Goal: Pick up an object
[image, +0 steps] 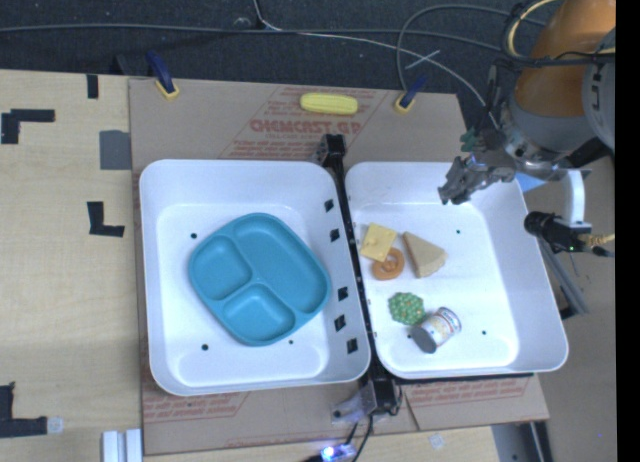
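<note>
The right bin (500, 250) holds a yellow cheese block (378, 242), an orange slice (389, 265), a tan wedge (425, 255), a green broccoli piece (406, 306) and a small tin can (437, 329) lying on its side. My gripper (459, 187) hangs over the bin's back right part, up and to the right of the food pieces, with nothing visible between its dark fingers. The grey arm with its orange band (575, 50) comes in from the upper right.
The left bin (170, 250) holds a blue sectioned plate (258, 278). A yellow banana-like object (328, 103) lies on the cardboard behind the bins. Cables run across the dark floor at the back, and clamps hold the cardboard's back edge.
</note>
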Tool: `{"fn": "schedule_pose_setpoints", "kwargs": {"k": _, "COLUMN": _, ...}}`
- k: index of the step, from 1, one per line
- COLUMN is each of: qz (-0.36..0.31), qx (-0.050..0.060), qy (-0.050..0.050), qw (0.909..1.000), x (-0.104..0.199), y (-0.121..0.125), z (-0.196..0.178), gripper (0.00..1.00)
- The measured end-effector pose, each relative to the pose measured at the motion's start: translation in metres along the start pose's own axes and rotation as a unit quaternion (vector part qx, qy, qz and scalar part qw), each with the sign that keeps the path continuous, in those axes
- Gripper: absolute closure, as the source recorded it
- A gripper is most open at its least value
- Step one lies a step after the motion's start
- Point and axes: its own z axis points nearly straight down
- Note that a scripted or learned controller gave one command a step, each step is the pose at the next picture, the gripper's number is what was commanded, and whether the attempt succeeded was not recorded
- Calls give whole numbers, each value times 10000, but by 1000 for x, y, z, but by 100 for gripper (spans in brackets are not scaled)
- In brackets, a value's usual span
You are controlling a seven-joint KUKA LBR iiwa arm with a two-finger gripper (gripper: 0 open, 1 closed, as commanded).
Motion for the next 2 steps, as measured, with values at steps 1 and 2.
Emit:
{"fn": "schedule_pose_setpoints", "kwargs": {"k": 1, "qz": -4, "qx": 3, "qy": 2, "qw": 10000, "x": 62, "y": -12, "z": -2, "gripper": 100}}
{"fn": "schedule_pose_setpoints", "kwargs": {"k": 2, "qz": 2, "qx": 8, "qy": -3, "qw": 10000, "x": 117, "y": -17, "z": 12, "gripper": 100}}
